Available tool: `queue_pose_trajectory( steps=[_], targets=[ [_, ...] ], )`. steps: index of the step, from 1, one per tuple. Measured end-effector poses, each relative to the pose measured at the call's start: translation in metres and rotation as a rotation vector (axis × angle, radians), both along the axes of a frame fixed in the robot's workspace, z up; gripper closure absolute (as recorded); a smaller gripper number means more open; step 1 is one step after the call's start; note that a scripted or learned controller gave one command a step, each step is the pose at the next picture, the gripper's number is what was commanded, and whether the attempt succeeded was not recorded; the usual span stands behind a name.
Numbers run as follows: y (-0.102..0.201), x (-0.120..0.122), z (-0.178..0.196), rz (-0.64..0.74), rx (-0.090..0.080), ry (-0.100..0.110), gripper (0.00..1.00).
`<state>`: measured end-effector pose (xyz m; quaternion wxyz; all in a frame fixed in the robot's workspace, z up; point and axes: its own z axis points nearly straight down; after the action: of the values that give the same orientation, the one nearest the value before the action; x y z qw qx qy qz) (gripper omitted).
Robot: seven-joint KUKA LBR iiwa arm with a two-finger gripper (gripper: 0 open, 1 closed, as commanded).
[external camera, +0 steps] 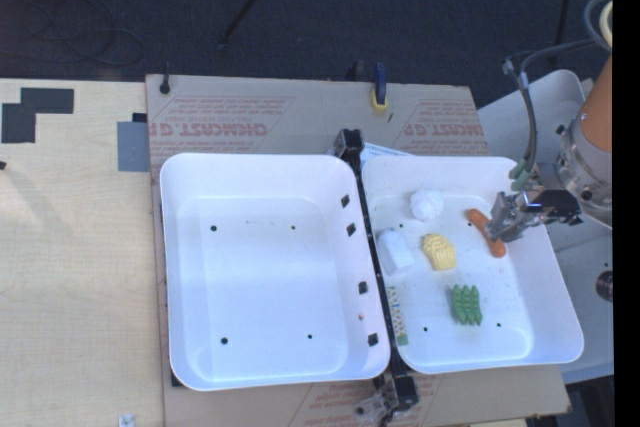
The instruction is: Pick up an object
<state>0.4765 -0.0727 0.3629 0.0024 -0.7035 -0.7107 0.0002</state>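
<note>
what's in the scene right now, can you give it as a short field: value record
bins: two shallow white bins side by side, left bin and right bin
right bin contents: white lump, white block, yellow corn-like piece, green ridged piece, orange carrot-like piece
gripper: gripper low over the right bin's right side, at the orange piece
grasp: cannot tell whether anything is held
arm: enters from the right edge of the view

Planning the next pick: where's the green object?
In the right bin, toward its near edge, the green object lies just below the yellow piece.
</note>
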Motion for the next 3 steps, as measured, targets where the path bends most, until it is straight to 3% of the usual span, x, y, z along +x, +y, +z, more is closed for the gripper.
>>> queue_pose_trajectory(
  steps=[1, 2, 3],
  targets=[
    [0.043, 0.097, -0.059, -0.004, -0.002, 0.001, 1.0],
    [0.094, 0.112, 0.015, -0.005, -0.003, -0.008, 1.0],
    [0.062, 0.068, -0.037, -0.013, -0.004, 0.007, 1.0]
  ],
)
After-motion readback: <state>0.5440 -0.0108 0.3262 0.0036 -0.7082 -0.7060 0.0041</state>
